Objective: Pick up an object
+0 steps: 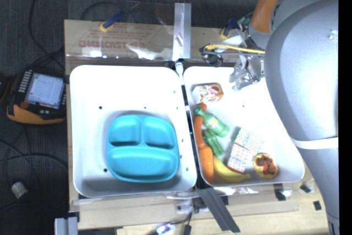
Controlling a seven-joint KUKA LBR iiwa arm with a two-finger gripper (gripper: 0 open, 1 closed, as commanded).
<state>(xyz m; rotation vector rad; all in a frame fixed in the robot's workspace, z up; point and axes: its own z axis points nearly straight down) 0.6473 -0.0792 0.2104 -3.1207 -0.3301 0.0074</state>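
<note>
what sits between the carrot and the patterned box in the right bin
In the camera view, a green bottle lies between the carrot and the patterned box.

a blue divided tray (143,147) with three compartments lies in the left white bin (88,91), toward its near side. behind both bins a brown cardboard sheet (110,38) with faint red lettering lies flat under clear plastic film, with a blue clip (111,21) at its far edge and a silver strip (182,30) standing along the line between the bins. on the dark carpet to the left sits a handheld pendant (39,93) with a lit screen and orange casing, black cables trailing nearby.
</note>
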